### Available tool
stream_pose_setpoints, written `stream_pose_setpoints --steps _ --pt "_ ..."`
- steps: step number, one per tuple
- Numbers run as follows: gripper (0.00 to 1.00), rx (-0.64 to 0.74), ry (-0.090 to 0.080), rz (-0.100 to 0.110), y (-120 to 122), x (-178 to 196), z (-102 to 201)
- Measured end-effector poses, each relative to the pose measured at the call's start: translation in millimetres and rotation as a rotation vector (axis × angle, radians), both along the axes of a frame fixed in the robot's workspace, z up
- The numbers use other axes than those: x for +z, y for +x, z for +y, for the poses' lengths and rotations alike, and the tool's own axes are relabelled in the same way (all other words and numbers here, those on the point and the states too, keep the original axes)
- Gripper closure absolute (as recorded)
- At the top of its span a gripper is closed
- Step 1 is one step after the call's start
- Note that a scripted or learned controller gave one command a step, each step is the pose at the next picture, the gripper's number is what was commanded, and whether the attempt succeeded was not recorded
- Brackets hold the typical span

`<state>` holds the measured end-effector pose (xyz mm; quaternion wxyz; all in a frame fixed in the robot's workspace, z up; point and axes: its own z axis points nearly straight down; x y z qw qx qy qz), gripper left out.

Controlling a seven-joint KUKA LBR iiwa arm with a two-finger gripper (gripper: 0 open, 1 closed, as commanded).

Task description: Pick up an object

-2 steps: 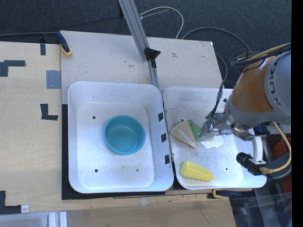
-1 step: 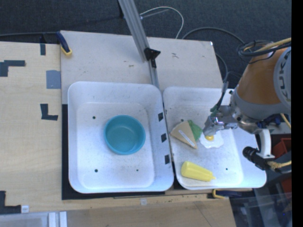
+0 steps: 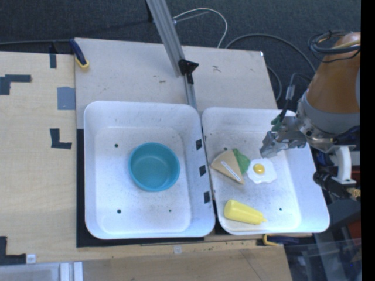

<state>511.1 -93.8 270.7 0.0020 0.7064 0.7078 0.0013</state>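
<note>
Pincer [image 3: 270,147] is hanging over the right bin [image 3: 304,183], just above and right of the fried egg [image 3: 261,171]; I am not seeing whether it is open or closed, and I am seeing nothing between its tips. Nearest me, the corn [image 3: 242,212] is lying at the bin's front. Behind it, the egg is sitting just beside the sandwich wedge [image 3: 230,165]. In the left bin [image 3: 99,157], a blue bowl [image 3: 154,166] is standing upright. Farther back, a yellow clamp [image 3: 79,55] is sitting on the bench [image 3: 129,75].

A robotics lab (plywood bench [image 3: 35,157], loose cables [image 3: 205,16], taped markers [image 3: 65,97]).
</note>
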Motion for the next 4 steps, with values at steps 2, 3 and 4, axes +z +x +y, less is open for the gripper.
stream_pose_setpoints --steps 2,3,4 --pt "1.00 0.005 0.002 0.007 54 -16 103" --pt "1.00 0.004 0.002 0.005 85 -15 148" --pt "1.00 0.003 0.001 0.004 117 -20 190"
